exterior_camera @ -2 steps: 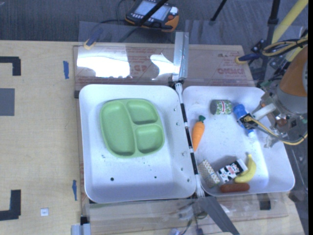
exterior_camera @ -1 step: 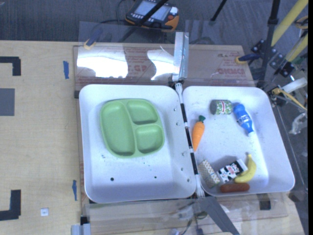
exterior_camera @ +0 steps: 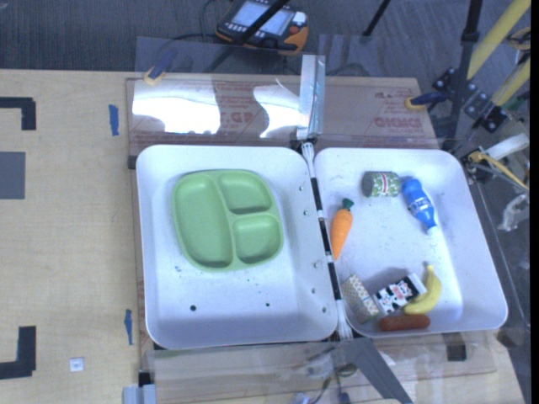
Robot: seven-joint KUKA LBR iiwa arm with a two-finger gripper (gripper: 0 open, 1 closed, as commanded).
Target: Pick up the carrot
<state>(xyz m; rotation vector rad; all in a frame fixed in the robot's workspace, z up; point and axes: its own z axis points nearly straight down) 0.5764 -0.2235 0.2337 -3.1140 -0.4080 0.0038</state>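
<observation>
Both white bins are lying ready; I'm starting toward the carrot, my grip's state probably undeterminable.

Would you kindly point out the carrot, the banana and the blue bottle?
carrot (exterior_camera: 339, 228): camera view, middle of orange body.
banana (exterior_camera: 426, 295): camera view, middle of its curve.
blue bottle (exterior_camera: 418, 200): camera view, middle of body.

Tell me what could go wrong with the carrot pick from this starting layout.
1. The carrot lies close against the right bin's left wall, beside the divider; a finger coming down on that side may hit the wall rather than clear it.
2. It lies tilted and tapers toward its lower tip, so a grasp near the thin end could slip.
3. The banana and the pile beside it sit lower in the same bin, apart from the carrot, so they pose little risk.
</observation>
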